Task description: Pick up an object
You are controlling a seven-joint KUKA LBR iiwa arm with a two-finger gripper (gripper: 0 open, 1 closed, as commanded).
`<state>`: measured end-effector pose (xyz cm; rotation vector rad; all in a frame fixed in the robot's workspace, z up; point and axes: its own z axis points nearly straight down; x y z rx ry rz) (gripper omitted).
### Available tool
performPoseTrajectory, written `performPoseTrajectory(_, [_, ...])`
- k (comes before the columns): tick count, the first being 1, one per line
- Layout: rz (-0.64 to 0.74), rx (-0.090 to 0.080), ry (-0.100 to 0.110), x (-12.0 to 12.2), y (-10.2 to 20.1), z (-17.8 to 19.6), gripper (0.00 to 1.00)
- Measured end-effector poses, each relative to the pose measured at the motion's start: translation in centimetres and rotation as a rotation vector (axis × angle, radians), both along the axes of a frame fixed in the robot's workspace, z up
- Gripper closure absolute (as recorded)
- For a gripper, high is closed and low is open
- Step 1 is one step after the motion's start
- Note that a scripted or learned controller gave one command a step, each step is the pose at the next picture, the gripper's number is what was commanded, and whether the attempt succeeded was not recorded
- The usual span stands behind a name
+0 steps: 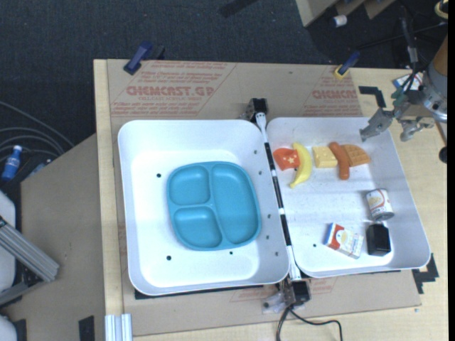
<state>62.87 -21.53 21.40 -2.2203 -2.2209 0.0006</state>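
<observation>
Bearing two white bins (135, 212), a cardboard-topped bench (213, 84) stands on dark carpet (106, 13).

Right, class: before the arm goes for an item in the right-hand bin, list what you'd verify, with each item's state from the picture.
1. claw over right bin: ok, at its upper right corner.
2. Claw free of load: ok, nothing between its fingers.
3. Claw above a target: not ok, the sausage lies lower left.
4. Sausage isolated: not ok, it overlaps the cheese.
5. can has room around it: ok.
6. Height above the bin floor: cannot tell.
</observation>
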Motion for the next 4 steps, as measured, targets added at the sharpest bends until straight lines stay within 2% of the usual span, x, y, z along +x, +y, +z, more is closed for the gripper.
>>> performPoseTrajectory(1, [0.004,0.01,0.006,3.8,-0.3,-11.6,0.0])
performPoseTrajectory(2, [0.002,0.0,0.0,3.8,3.2,-12.9,0.0])
performPoseTrajectory(3, [0.002,-0.002,-0.002,3.9,3.2,-11.8,1.0])
performPoseTrajectory(4, [0.002,0.001,-0.004,3.9,12.6,-2.8,1.0])
